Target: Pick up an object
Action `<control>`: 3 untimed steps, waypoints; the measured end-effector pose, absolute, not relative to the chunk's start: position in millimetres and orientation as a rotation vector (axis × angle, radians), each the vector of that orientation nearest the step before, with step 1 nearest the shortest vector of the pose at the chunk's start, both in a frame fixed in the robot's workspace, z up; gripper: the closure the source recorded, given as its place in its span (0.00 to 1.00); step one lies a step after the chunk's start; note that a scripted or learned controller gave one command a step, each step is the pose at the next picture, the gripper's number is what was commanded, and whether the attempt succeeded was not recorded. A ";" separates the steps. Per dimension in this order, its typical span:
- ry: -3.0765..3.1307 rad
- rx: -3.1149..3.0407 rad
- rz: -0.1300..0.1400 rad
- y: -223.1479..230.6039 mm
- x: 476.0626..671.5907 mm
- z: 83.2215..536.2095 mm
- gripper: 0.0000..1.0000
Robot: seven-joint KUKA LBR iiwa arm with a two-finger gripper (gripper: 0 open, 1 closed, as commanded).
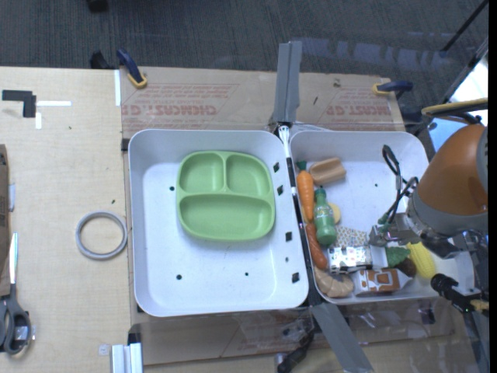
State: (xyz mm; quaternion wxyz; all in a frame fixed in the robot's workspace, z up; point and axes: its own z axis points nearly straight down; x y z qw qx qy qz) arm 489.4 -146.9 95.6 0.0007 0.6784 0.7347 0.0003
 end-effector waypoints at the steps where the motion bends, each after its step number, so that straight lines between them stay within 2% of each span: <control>1: 2.293 2.148 -0.002 -197.3 511.3 91.4 0.00; 2: 2.291 2.150 -0.001 -197.7 511.5 100.3 1.00; 3: 1.952 2.461 -0.004 -152.0 614.5 105.8 1.00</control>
